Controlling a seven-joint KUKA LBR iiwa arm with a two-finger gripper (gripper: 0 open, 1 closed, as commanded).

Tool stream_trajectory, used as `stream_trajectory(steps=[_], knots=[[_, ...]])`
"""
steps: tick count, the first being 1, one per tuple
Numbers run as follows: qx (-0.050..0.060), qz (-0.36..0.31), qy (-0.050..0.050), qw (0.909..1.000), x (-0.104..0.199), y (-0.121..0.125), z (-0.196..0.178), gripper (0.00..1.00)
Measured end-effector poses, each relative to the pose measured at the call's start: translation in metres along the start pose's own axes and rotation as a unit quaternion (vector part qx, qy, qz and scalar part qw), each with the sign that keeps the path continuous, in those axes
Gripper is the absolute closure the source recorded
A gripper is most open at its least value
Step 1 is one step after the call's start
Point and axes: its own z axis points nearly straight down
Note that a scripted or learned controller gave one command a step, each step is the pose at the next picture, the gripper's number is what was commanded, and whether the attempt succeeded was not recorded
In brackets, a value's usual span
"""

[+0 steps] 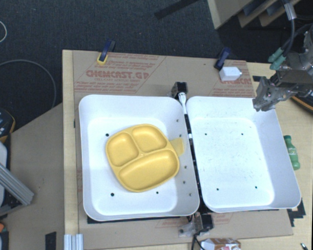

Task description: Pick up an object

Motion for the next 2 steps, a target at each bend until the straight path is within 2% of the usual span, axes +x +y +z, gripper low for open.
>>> stream_trajectory(steps=[1,2], knots=[[0.011,-0.001,0.000,0.9999,0.037,-0.003,0.144,1.00],[-0.001,-0.002,0.002,1.0000,0.084,-0.001,0.078,1.00]])
